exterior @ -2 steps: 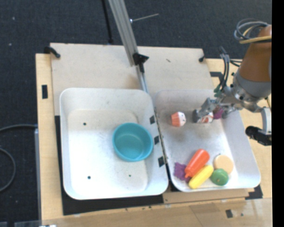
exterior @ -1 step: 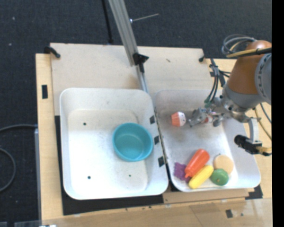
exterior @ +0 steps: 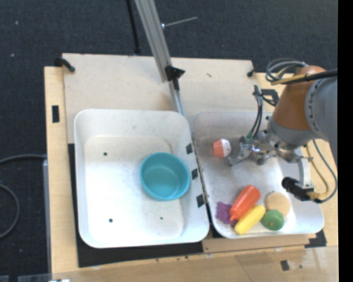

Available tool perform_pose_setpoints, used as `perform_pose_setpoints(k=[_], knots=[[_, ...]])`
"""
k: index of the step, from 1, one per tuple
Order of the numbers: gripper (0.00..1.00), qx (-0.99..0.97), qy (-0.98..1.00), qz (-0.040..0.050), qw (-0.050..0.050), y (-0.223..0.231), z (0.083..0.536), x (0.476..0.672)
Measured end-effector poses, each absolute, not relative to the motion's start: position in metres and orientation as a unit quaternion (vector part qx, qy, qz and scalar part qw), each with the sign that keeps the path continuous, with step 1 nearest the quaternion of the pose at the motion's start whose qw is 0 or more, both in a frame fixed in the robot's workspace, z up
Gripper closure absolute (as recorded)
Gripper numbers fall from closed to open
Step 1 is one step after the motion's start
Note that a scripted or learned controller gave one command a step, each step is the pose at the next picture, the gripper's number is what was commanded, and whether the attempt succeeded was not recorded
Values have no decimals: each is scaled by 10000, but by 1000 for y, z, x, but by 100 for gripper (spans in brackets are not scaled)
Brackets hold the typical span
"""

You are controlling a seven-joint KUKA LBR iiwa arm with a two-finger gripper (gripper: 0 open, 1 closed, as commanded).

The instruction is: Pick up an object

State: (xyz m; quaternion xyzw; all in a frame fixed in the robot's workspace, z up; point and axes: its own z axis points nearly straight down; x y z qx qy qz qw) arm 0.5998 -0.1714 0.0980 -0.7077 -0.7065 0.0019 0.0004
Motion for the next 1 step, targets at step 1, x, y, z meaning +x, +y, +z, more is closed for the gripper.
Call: perform_pose_setpoints(k=[1], knots=[[100, -7089, -7053, -10, -24, -172, 112, 602]])
